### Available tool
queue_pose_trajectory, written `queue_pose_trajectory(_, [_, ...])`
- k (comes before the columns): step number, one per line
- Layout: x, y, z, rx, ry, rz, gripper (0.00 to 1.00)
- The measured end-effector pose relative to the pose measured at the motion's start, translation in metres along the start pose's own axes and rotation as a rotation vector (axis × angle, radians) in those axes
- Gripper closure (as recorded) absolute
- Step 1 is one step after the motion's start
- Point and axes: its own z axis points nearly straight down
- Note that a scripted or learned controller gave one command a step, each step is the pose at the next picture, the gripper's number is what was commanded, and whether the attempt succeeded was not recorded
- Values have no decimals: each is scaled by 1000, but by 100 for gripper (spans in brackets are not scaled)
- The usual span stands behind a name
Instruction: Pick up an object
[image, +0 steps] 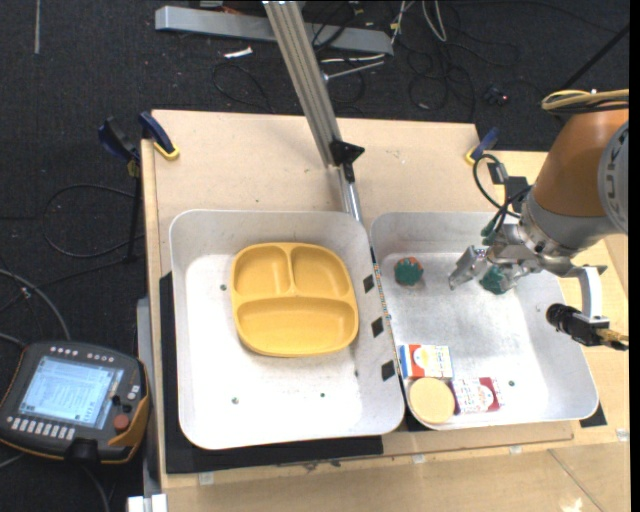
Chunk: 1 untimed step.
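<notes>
The claw (482, 268) hangs low in the far part of the right bin (560, 400). Its fingers stand apart, and a small teal object (494, 280) shows between them, near the right finger; whether it is truly gripped cannot be told. A second small green object with a red spot (408, 270) lies on the bin floor to the left of the claw, near but apart. Two small cartons (425, 358) and a round tan lid (432, 399) lie at the near edge, well apart. The left bin (200, 400) bears a yellow divided plate (294, 298).
</notes>
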Motion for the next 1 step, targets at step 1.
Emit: queue_pose_trajectory(1, [11,-1,55,1,1,-2,0])
